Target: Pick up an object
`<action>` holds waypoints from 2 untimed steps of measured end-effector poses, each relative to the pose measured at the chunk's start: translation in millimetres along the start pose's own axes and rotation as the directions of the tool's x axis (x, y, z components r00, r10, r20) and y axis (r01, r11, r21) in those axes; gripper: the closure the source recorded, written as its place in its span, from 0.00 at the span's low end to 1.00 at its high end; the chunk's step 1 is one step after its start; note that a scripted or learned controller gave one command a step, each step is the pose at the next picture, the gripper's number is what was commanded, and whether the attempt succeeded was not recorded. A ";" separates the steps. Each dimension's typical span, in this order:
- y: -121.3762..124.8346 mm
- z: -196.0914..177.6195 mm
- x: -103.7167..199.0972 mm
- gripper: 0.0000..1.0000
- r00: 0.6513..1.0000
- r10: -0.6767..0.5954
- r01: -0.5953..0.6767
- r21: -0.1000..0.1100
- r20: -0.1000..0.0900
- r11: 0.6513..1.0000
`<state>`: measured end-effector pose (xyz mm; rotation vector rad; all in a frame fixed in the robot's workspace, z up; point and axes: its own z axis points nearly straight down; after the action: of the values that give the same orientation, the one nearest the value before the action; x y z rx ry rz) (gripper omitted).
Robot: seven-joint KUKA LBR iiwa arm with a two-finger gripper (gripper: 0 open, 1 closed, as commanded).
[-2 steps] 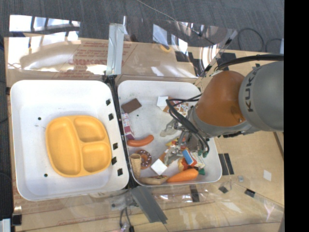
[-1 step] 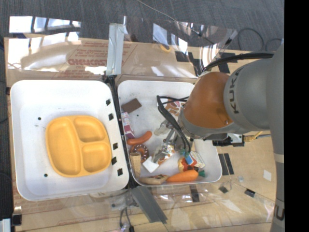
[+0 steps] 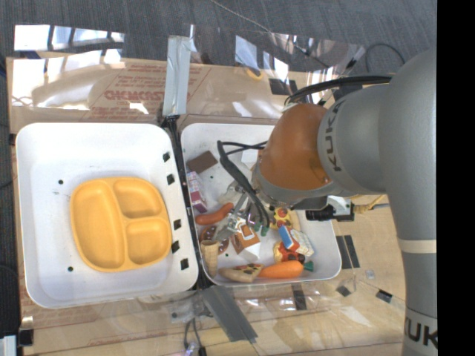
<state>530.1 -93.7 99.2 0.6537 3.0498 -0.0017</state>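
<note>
The gripper (image 3: pixel 241 225) is down inside the right bin (image 3: pixel 326 262), its thin metal parts sunk into the heap of toy food, and from where I stand I cannot tell how it is set or whether anything is caught in it. Above it the arm (image 3: pixel 371 143) bulks smooth and grey, with a glossy orange band (image 3: pixel 293 154) rounded like a ball, and black cable looping off it.

Everything else I place by the right bin. Just left of the gripper lies a reddish sausage (image 3: pixel 215 214), rounded and smooth. Against the bin's left wall stands a small pink and white carton (image 3: pixel 196 191), and above it a flat brown block (image 3: pixel 202 160) sits tilted. Along the bin's near edge lies a long orange carrot (image 3: pixel 280 271), tapering to its left end, and just beside its tip is a tan pizza slice (image 3: pixel 241 274). A clump of small bright pieces (image 3: pixel 291 242), red, yellow and blue, sits right of the gripper, above the carrot.

Left of the right bin, touching along a black taped seam, is the left bin (image 3: pixel 44 162), shallow, white and round-cornered. In it rests a matte yellow tray (image 3: pixel 119 222) with three soft-edged compartments. Behind both bins lies creased brown cardboard (image 3: pixel 133 91) under shiny plastic film.
</note>
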 end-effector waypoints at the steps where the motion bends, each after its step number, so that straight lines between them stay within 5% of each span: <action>1: -22.9 0.5 21.5 0.00 1.000 0.014 -0.014 -0.003 -0.005 1.000; 2: -35.4 -0.4 32.9 0.00 0.999 0.051 -0.051 -0.006 0.000 0.999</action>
<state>485.6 -112.5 98.7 0.7304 3.0307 0.0078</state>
